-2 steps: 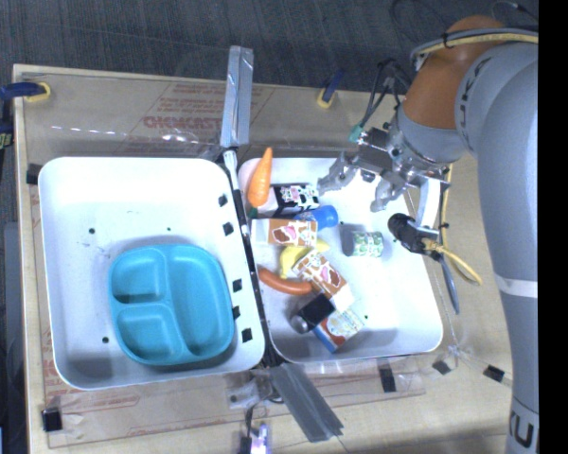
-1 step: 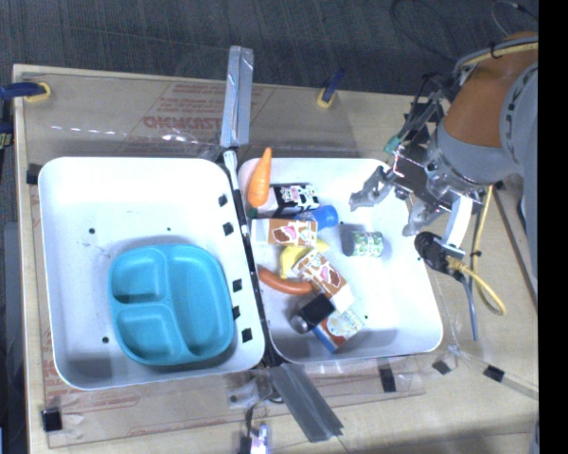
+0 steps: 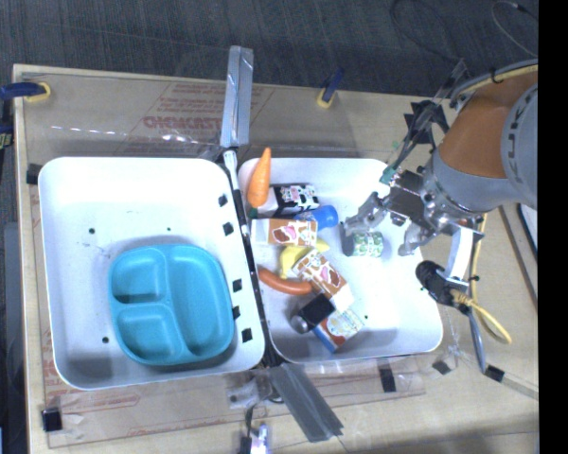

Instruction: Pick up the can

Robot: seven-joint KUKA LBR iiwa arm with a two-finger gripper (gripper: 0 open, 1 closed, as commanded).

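Green-and-white, the can point(image 3: 366, 244) sits in the right bin point(image 3: 398, 324), on bare white floor to the right of the heap of packets. The gripper point(image 3: 383, 223) hangs directly over it: one dark finger shows just left of the can and above it in the picture, the other just right of it. The fingers look spread, with the can low in the gap between them, though from this slant I cannot tell whether either finger touches it or how far above it they hang. So the can lies essentially beneath the gripper, a touch toward the near rim of the bin, and the coming move is mostly a descent. The can's long axis is hard to read; it appears to stand roughly upright. The nearest neighbour, a blue cap point(image 3: 325, 217), lies just left of the can.
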